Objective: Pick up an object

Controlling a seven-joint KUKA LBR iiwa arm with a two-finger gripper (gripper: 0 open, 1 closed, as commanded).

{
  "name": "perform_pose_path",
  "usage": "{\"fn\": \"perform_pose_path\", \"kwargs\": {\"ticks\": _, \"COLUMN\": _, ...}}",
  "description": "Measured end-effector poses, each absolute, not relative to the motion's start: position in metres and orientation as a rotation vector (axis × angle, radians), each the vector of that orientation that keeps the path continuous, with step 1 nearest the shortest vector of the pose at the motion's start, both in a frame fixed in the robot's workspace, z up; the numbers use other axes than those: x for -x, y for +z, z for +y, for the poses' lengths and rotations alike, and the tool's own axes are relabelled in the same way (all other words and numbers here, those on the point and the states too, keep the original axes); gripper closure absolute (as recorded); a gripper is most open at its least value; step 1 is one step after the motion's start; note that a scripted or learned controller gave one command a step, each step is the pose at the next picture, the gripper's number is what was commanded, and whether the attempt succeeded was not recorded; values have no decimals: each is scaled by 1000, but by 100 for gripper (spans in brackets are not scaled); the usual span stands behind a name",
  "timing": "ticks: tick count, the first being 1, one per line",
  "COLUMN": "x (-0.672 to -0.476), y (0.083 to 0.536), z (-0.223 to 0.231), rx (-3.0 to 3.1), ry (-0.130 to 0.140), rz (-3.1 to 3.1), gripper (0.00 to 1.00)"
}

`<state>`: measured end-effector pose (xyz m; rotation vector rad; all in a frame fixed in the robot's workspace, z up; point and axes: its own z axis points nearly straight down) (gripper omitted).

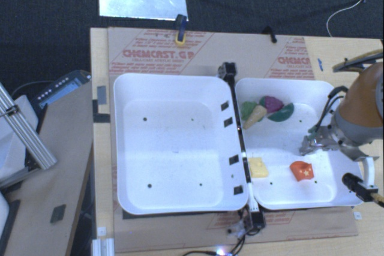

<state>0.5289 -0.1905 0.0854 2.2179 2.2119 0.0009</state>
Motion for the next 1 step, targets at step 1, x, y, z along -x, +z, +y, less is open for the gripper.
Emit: {"fn": "perform_pose_path", "kwargs": {"ticks": 1, "x": -527, "y": 84, "z": -185, "rx": -2219, "ry": 1, "rz": 2221, "gripper": 0}}
